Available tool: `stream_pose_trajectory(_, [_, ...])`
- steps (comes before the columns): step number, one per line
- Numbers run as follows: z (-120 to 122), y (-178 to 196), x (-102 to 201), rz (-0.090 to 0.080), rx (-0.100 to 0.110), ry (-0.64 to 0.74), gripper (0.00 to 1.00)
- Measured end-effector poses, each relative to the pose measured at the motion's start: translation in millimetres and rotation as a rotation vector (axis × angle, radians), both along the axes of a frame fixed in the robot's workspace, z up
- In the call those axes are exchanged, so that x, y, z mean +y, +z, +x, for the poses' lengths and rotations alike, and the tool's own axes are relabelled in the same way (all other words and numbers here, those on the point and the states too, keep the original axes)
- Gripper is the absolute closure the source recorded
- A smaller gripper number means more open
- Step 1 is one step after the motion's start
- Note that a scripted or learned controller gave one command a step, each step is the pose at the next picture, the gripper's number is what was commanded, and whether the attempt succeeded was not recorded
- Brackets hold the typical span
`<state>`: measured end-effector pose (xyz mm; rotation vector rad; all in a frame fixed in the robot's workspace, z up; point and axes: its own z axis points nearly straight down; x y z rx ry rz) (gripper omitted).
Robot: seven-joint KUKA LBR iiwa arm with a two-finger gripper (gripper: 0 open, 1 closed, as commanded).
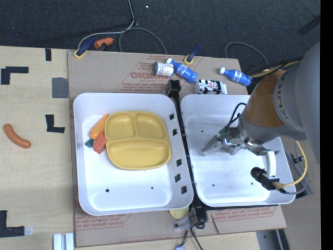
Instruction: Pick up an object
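1. Dark carpet backs a pale wooden bench, where a brown cardboard sheet (pixel 130 69) carries two shallow white bins side by side, seen from above at a slant.

2. At right, the grey arm (pixel 307 92) with its orange band (pixel 263 105) reaches down into the right bin (pixel 229 189); its gripper (pixel 214 146) sits low near the bin floor, fingers spread to a narrow fork with nothing visible between them.

3. Nearest candidates for the pick lie in the left bin (pixel 125 191): a yellow divided plate (pixel 138 139), its long axis running left to right, and an orange carrot toy (pixel 98 127) tucked against the plate's left edge, slanting from lower left to upper right, with a small red piece (pixel 99 147) just below it.

4. Likely trouble, as judged from the bench: a close where the gripper now sits would probably catch only air or scrape bare plastic, since no object shows near it in that bin.

5. Should the arm cross over, the plate looks too broad and flat for two fingers, and the carrot, pressed to the plate, leaves little room for a finger on that side.

6. Off the bins, two blue-and-white bottles (pixel 184 72) and a sausage toy (pixel 16 136) lie well apart from the gripper.
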<state>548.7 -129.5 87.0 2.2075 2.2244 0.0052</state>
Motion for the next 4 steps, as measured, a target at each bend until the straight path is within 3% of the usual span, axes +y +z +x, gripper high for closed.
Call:
stream_pose_trajectory(1, [72,-1,25,0.001,0.0,-0.002,0.0])
stream_pose_trajectory(2, [109,-2,35,0.002,0.004,-0.005,0.0])
stream_pose_trajectory(3, [120,0,-64,-0.001,0.002,-0.012,0.0])
stream_pose_trajectory(4, [69,-1,30,0.002,0.006,-0.003,0.0])
